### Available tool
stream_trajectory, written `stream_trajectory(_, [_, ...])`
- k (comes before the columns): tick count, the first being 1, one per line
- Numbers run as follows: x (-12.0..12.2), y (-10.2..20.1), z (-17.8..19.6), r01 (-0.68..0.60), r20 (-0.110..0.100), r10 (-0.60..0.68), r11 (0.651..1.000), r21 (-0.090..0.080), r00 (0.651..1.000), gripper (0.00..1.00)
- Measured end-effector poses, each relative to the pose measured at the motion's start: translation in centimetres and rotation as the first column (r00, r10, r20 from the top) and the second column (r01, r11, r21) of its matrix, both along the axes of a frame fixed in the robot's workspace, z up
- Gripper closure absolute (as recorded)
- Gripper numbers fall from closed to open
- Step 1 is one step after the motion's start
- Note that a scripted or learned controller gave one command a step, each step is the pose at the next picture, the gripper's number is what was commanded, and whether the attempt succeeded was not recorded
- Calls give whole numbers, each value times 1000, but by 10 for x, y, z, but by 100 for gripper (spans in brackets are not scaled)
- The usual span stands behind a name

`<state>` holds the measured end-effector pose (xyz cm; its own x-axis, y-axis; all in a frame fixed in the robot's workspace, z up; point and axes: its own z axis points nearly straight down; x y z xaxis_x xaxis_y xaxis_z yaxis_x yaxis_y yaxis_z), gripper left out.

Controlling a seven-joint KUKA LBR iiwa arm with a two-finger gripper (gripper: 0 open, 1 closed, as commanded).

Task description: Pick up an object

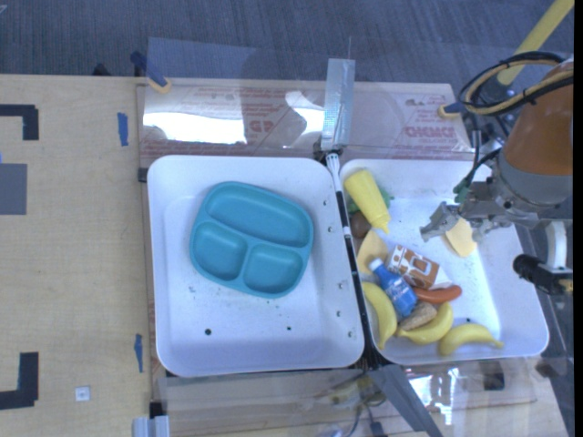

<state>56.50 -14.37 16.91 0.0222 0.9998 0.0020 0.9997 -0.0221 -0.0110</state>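
In rt bin's [524,330] open upper area, pincer [453,226] spread wide beside yellow slice [462,238], holding nothing.

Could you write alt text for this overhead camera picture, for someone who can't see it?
A grey and orange robot arm reaches in from the right, its gripper over the right white bin, which holds toy food including bananas. The left white bin holds a blue divided plate.

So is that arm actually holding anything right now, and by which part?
It cannot be told. The gripper sits over the right bin, right beside a pale yellow piece, but the view does not show that piece between its fingers.
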Motion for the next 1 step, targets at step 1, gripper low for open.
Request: stream_trajectory(1, [-6,25,-53,15,39,-15,1000,-6,999,0])
